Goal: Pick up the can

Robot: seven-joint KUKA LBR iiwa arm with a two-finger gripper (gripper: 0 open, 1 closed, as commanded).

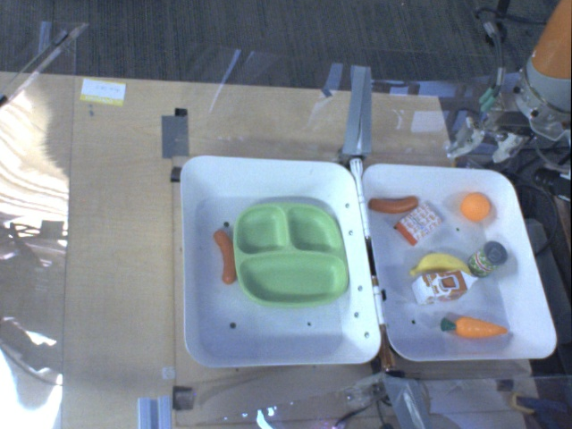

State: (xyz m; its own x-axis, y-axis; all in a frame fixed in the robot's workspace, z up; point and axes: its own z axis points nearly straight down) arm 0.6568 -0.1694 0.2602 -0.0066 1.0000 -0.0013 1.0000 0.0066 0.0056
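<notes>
- While the can (487, 259) sits untouched in the right bin (527, 329), right of the banana (440, 263), nothing's done.
- Pincer (487, 137) hovers beyond the bin's far edge; spread unclear.
- Reach, grasp, lift all left.

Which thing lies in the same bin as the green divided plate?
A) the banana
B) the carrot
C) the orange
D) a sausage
D: a sausage lies just left of the green plate in the left bin; the fruit and carrot are in the right bin.
</notes>
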